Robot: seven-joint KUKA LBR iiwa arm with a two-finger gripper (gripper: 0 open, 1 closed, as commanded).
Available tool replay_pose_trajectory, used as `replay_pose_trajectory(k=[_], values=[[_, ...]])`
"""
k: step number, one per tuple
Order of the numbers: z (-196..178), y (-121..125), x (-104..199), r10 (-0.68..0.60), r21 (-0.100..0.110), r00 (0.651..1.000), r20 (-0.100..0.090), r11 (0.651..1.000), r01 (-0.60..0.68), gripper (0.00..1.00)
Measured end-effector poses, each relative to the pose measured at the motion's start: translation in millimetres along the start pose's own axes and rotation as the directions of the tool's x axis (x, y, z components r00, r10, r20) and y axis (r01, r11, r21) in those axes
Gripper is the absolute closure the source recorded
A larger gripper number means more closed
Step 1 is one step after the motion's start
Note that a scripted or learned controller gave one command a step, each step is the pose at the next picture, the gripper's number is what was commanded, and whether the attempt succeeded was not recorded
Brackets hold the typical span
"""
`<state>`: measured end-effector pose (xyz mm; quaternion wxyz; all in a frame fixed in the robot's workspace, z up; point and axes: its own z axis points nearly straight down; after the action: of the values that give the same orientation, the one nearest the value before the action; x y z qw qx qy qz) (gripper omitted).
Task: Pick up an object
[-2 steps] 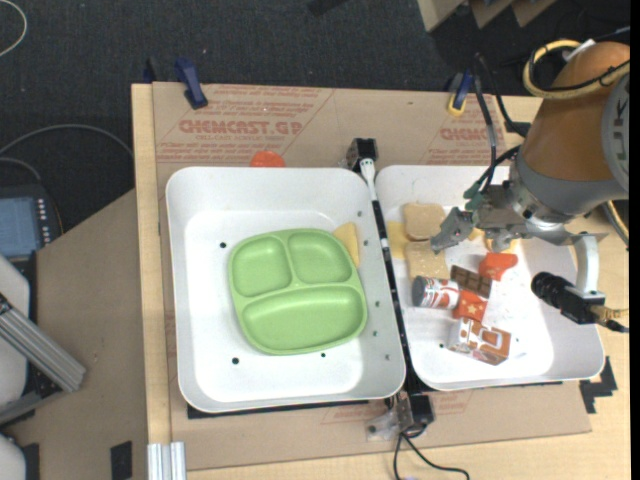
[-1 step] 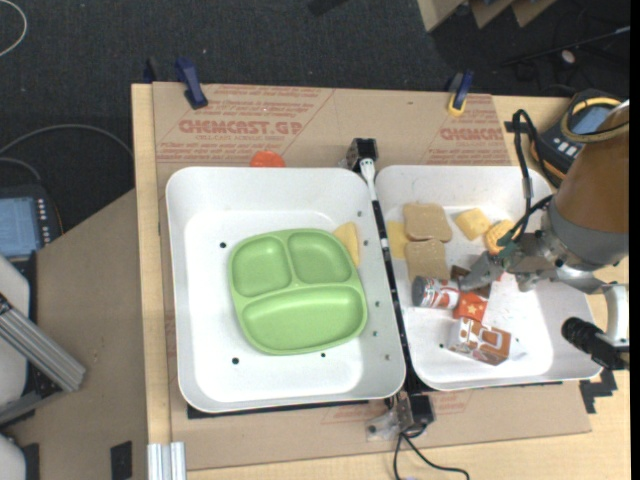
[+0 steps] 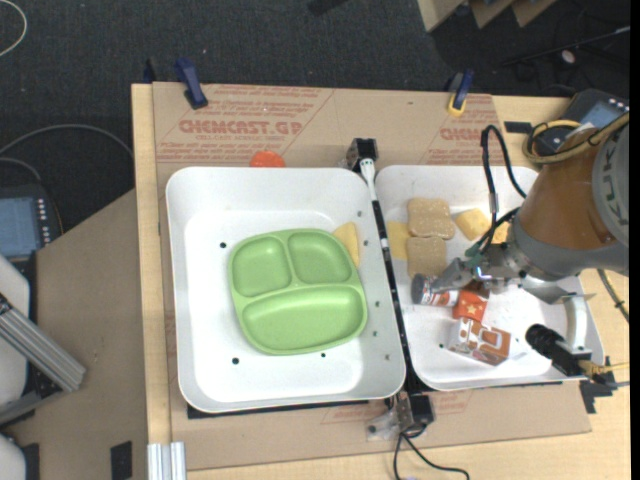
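Note:
My gripper [image 3: 472, 271] hangs low over the middle of the right bin [image 3: 500, 373], at the end of the grey wrist that comes in from the right. Just to its left lies a small grey and red tube [image 3: 437, 291], touching or nearly touching the gripper's tip. Below it are a red packet [image 3: 470, 306] and a red and white carton [image 3: 480, 340]. Toward the back lie two slices of toy toast [image 3: 430, 216], a yellow piece [image 3: 398, 238] and another yellow piece [image 3: 472, 224]. I see nothing lifted off the bin floor.
The left bin [image 3: 200, 218] holds a green divided plate [image 3: 297, 290] with a pale yellow wedge [image 3: 347, 236] at its upper right. A black bar [image 3: 380, 238] runs along the divider between the bins. An orange disc [image 3: 266, 159] sits behind the left bin.

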<state>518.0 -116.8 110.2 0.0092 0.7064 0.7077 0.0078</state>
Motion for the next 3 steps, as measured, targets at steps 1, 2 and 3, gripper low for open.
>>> replay_pose_trajectory(k=[1,2,3], values=[[11,-26,6,0.006,-0.002,1.000,0.003,1.000,-0.006,0.00],[15,-35,10,0.003,0.024,1.000,-0.002,1.000,-0.003,1.00],[-88,-3,-57,0.005,0.011,1.000,0.006,1.000,-0.005,1.00]])
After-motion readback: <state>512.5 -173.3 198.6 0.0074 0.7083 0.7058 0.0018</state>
